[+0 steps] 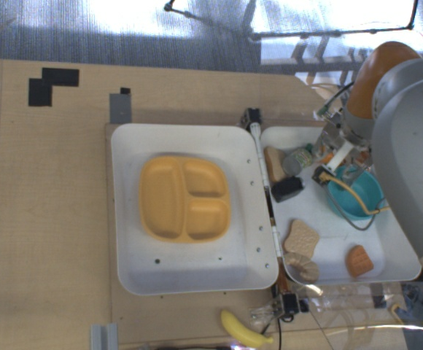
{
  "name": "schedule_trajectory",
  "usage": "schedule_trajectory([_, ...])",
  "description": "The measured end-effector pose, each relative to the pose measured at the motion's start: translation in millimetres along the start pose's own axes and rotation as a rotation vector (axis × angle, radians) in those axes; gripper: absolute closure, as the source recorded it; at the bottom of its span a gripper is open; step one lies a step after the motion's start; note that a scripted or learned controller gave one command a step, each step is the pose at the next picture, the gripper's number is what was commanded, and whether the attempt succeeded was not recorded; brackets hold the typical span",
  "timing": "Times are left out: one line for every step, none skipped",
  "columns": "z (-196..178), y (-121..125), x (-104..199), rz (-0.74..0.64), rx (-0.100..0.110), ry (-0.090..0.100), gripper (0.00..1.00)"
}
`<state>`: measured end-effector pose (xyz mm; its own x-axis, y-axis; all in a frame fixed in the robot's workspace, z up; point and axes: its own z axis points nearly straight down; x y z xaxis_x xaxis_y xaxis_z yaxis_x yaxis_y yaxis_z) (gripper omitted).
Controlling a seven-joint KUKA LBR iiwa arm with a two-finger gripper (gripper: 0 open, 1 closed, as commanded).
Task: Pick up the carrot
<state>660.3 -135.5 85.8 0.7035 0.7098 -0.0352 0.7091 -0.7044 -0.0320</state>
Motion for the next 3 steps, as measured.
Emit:
schedule_trajectory([0.3,16.0,-59.1,0.106,-0.021,0.04,0.0])
schedule_trajectory([2.2,4.8,-84.3,0.297,-0.018,0.043,0.0])
schedule_trajectory([3.4,-54.3,-98.3,0.576,-0.016,0.048,0.0])
